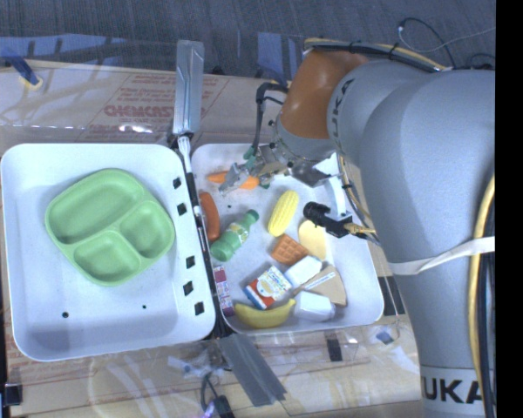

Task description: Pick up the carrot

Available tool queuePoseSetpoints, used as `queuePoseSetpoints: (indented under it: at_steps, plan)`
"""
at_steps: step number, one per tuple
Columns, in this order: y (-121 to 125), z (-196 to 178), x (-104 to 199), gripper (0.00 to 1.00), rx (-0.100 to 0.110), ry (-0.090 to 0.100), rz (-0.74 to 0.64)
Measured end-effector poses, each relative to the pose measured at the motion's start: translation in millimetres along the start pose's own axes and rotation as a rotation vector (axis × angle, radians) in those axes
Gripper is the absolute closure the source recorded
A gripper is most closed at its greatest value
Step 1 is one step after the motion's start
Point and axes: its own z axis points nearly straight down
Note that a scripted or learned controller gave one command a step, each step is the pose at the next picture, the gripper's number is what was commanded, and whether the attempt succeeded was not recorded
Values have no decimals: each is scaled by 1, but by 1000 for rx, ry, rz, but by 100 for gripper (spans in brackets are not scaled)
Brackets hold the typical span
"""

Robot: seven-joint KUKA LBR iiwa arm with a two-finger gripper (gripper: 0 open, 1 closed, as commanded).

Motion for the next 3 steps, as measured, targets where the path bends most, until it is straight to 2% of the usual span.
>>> queuePoseSetpoints:
  at_steps: [1,2,3]
  plan:
    - [-1,-11,-2,100,5,-3,-2]
    - [0,-11,-2,0,3,-3,-3]
    - [-1,7,-4,0,15,6,-152]
